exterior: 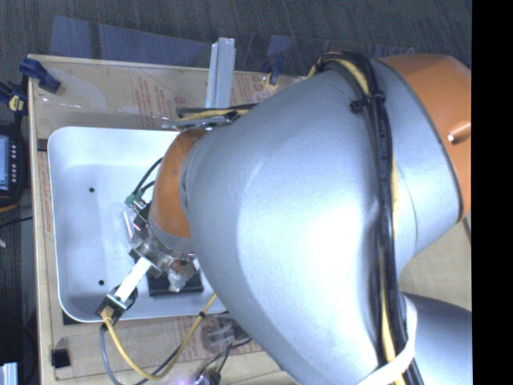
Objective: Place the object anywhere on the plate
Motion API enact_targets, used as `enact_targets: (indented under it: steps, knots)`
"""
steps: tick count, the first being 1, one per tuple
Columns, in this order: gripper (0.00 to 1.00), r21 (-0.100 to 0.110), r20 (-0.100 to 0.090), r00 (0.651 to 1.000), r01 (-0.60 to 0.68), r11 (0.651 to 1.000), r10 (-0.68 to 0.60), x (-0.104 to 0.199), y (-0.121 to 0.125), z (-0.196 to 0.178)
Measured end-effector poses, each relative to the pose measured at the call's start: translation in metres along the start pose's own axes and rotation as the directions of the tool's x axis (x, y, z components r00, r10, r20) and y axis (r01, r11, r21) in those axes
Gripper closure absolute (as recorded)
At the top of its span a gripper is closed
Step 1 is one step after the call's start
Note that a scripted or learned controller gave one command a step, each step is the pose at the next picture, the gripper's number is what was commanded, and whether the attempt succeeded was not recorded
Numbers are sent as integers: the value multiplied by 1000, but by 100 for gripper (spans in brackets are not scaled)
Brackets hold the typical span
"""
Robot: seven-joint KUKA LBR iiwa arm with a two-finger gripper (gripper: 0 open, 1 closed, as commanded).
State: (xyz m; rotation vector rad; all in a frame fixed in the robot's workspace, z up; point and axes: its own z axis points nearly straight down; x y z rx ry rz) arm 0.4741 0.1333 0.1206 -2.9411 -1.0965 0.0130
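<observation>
Grey casing of the arm (pixel 321 215) is taking up most of the camera view, reaching in from the right and covering the right side of the bench (pixel 104 87). An orange band (pixel 170 203) is showing just above the wrist, and a second orange section (pixel 437 111) is showing at the upper right. Black and yellow cables are running down along the arm's casing.

The wrist is hanging over the white bin (pixel 80 175) on the left, low above the part of its floor nearest the front wall. The gripper (pixel 156 253) is pointing down and to the left there, as a cluster of metal parts and wires; whether it is released or clenched cannot be told, since the arm and its own fittings are masking it. A white bar with a yellow tip (pixel 122 293) is sticking out from this cluster toward the bin's front left corner, and a yellow cable (pixel 120 351) is looping from there over the front wall onto the bench.

A dark squarish thing (pixel 180 285) is sitting at the bin floor just beside the gripper, partly under the arm. Whether it is the object or a part of the tool cannot be told, so the object's place is staying uncertain.

Behind the bin, a metal post (pixel 221 70) is standing upright on the bench, and a blue clamp (pixel 36 72) is gripping the bench's far left corner.
</observation>
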Motion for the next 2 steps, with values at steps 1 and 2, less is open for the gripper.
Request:
enact_targets:
  steps: [1,2]
  knots:
    - [0,-1,-2,996,85,996,-85,55,-64,-22]
    - [0,-4,-5,990,140,990,-141,6,0,29]
